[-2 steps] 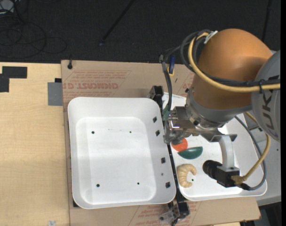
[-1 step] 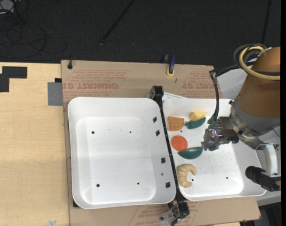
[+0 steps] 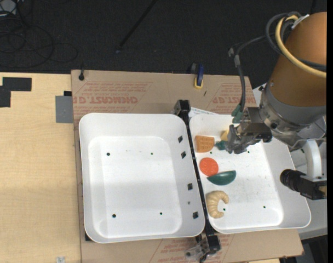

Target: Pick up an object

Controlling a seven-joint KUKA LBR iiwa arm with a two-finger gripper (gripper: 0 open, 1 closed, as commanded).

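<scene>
Gripper (image 3: 237, 142) sits over the right bin (image 3: 270, 201), at about 11 o'clock from that bin's centre, w/ the grey-and-orange arm (image 3: 298, 64) coming in from 3 o'clock. We can't tell the end effector's state: dark hardware and cable clutter mask the tip, so no call on that, and we see nothing clearly pinched in it.

Objs all lie in the right bin's left half. Orange block (image 3: 205, 143) is at 9 o'clock from the gripper, just beside it. Small pale piece (image 3: 224, 134) and a teal bit (image 3: 222, 145) sit right at the tip, touching or nearly so; too small to say which. Red disc (image 3: 209, 166) lies at 7 o'clock from the gripper, w/ the dark green crescent (image 3: 222, 176) touching its lower right edge. Croissant-shaped toy (image 3: 216, 202) is further at 6–7 o'clock, apart from the rest. Left bin (image 3: 95, 141) holds nothing we'd target.

Our read: approach/descent step, pick not yet done. Nearest candidates are the pale piece and orange block.

Next move, as we judge it: settle on one obj, centre the tip over it, go down to the bin floor, grip, lift straight up. Risks: the block sits near the bin wall at 9 o'clock, so clearance is tight, and small bits at the tip may get nudged instead of grabbed.
</scene>
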